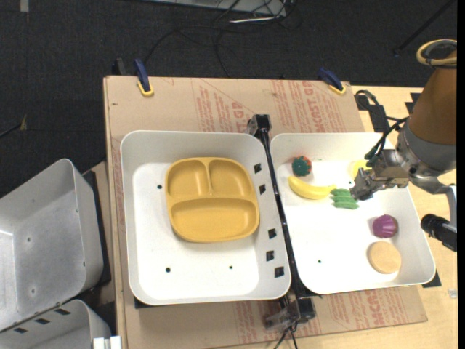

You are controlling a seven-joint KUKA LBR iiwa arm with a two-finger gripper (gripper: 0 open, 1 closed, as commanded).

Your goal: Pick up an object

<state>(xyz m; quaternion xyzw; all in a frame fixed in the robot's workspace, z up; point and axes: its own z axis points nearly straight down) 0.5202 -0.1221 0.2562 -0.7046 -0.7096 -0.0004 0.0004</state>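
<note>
The right bin [320,264] holds a yellow banana [311,189], a green toy [345,198] at the banana's right end, a small green and red fruit [301,166], a purple piece [384,226] and a tan round cookie [383,257]. A yellow item [359,168] peeks out behind the arm. My gripper [362,187] hangs low over the bin, right beside the green toy's right end. Its dark fingers blend together, and nothing shows between them.
The left bin [145,267] carries a yellow divided plate [212,199]. A dark divider with clips [275,224] runs between the bins. Blue clamps [144,78] hold the cardboard base at the back. A grey tub [43,253] sits off to the left.
</note>
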